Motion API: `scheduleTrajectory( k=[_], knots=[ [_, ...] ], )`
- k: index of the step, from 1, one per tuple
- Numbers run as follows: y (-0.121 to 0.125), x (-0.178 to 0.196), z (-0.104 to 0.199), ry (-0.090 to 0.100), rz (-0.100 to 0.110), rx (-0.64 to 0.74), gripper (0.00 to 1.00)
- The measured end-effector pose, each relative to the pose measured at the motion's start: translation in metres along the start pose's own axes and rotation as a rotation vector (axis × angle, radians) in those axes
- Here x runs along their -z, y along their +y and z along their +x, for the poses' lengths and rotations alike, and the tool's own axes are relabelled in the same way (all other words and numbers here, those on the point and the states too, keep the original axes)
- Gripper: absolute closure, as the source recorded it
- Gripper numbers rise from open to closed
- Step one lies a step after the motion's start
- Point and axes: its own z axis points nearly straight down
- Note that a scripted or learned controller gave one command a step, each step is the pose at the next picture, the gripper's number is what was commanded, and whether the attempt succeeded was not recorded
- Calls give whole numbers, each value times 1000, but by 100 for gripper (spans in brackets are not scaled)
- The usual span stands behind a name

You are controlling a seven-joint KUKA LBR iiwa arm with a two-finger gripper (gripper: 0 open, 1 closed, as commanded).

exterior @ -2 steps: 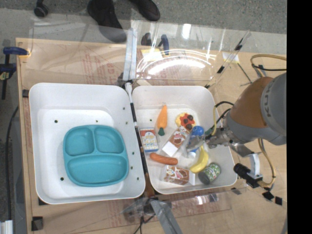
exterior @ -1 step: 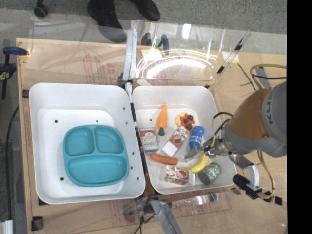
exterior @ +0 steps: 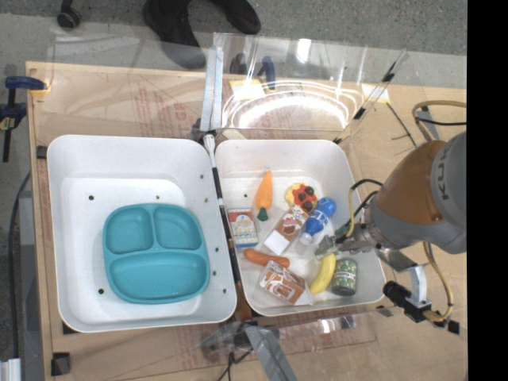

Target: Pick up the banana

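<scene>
Grey arm (exterior: 429, 197) reaches in low over the right bin (exterior: 343, 159), hand (exterior: 333, 244) just above the banana (exterior: 323, 274), grip unclear.

This looks like a robot lab. A wooden bench (exterior: 413, 117) holds 2 white bins (exterior: 71, 165), one left of the claw (exterior: 337, 243) with toy food. Clear plastic walls (exterior: 294, 62) stand behind it. Blue clamps (exterior: 14, 101) grip the bench edge far left, and someone's black shoes (exterior: 198, 6) stand on grey floor beyond
</scene>
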Motion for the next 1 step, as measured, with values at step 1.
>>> scheduleTrajectory(
  k=[1],
  knots=[
    [-2, 89, 102, 1, -3, -109, 100]
  ],
)
